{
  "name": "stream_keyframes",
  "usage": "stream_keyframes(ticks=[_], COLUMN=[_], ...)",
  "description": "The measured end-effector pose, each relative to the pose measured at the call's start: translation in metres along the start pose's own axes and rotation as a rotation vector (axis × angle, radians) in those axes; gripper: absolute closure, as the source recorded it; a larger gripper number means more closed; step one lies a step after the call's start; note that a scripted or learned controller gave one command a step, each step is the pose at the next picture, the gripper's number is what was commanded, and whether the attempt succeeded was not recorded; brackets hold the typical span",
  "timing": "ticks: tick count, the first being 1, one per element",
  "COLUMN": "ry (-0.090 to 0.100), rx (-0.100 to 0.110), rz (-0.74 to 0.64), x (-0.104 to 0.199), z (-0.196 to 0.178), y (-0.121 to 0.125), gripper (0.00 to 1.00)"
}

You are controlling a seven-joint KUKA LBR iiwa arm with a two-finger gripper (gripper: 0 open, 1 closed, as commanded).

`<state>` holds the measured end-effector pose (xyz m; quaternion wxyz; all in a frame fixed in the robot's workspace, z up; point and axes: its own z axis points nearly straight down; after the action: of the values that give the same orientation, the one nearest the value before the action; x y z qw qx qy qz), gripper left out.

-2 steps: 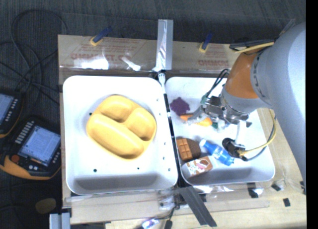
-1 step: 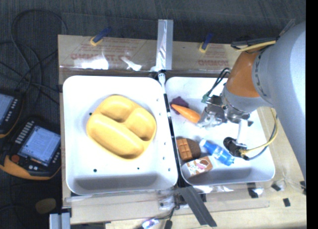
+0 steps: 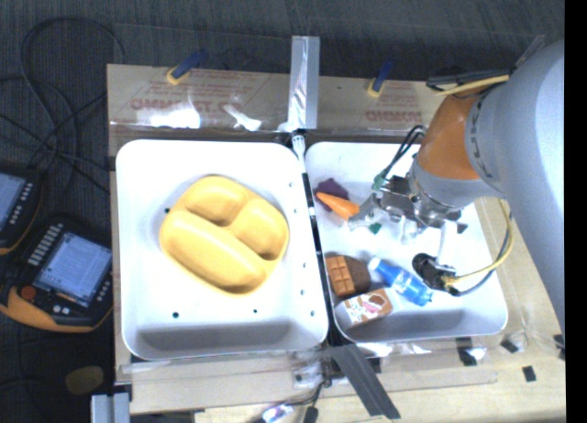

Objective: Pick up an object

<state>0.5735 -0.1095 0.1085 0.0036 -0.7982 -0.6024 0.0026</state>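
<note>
Down at the front of the right bin (image 3: 477,320) you've got a small snack packet (image 3: 365,306), a chocolate bar (image 3: 340,273) and a blue bottle (image 3: 404,282) bunched together. I'd guess all three are light, the bottle slick and likely to roll, so take it across the middle. The carrot (image 3: 336,203) sits further back by the divider and looks rigid. Your gripper (image 3: 396,210) hangs just beside it; whether it's open or closed, can't tell. That big yellow loaf (image 3: 224,232) in the left bin (image 3: 147,320) looks too wide.

robot lab, teach pendant (image 3: 60,274), floor cables (image 3: 55,137)
</note>
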Motion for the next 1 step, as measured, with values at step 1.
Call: stream_keyframes(ticks=[1], ry=[0.001], rx=[0.005], rz=[0.001], x=[0.0], z=[-0.0076], y=[-0.0011], gripper=[1.0])
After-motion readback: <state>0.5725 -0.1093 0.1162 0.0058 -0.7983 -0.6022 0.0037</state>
